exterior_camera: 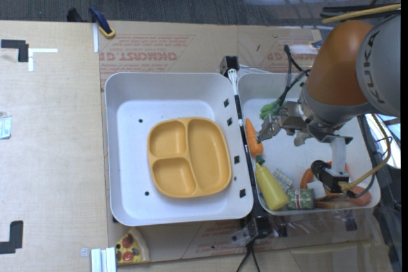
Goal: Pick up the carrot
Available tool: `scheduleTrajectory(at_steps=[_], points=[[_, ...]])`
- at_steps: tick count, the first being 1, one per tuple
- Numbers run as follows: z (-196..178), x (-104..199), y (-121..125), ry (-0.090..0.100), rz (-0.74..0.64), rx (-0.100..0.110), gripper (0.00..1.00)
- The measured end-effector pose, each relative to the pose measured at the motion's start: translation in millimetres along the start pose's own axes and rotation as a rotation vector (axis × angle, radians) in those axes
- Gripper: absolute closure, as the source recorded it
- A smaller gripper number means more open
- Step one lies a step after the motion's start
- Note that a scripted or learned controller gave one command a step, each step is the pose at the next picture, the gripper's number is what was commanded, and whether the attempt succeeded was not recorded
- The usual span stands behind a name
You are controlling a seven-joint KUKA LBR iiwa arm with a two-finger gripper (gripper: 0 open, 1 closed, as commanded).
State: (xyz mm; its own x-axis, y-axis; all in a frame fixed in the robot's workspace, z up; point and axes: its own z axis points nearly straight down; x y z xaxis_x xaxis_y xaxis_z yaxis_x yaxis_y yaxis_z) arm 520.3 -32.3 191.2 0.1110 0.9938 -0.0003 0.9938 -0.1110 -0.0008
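Observation:
The carrot (pixel 254 139) is a short orange root with a green top. It lies along the left wall of the right bin (pixel 361 148), just beside the divider. My gripper (pixel 282 133) hangs over the middle of that bin, a little to the right of the carrot and apart from it. Its fingers (pixel 267 130) stand open and hold nothing. The arm's grey and orange wrist hides the bin's upper right part.
A yellow squeeze bottle (pixel 270 188) lies just below the carrot, with a small green can (pixel 300 199) beside it. Orange and red toy items (pixel 338 193) sit at the bin's lower right. Something green (pixel 270 109) lies above the gripper. The left bin (pixel 121 137) holds a yellow divided plate (pixel 189 156).

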Motion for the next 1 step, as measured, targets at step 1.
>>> scheduleTrajectory(at_steps=[1], points=[[0.1, -3.9, -41.9, 0.0, 0.04, 0.001, 0.0]])
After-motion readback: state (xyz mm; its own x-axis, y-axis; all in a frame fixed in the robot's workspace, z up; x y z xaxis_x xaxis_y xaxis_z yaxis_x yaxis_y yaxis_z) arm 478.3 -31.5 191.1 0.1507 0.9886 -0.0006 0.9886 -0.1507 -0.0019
